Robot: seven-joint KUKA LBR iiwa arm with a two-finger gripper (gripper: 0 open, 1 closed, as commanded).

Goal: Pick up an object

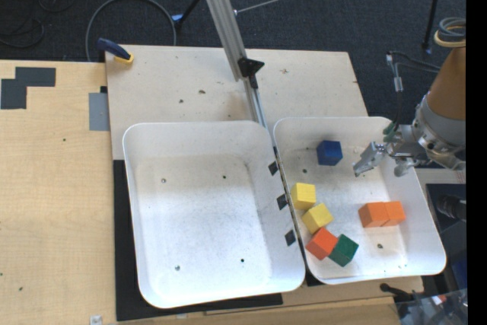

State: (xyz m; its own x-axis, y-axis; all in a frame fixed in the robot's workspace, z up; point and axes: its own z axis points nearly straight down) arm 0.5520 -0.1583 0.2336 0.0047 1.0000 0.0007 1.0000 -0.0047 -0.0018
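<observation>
Grey claw [386, 160] open, nothing held.

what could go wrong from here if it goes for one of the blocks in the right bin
The two yellow blocks, the red block and the green block sit packed against the right bin's left wall, so the hand may lack room around any one and could nudge its neighbours. The orange block looks wider than the others and may slip. The blue block stands alone, likely the safest pick.
</observation>
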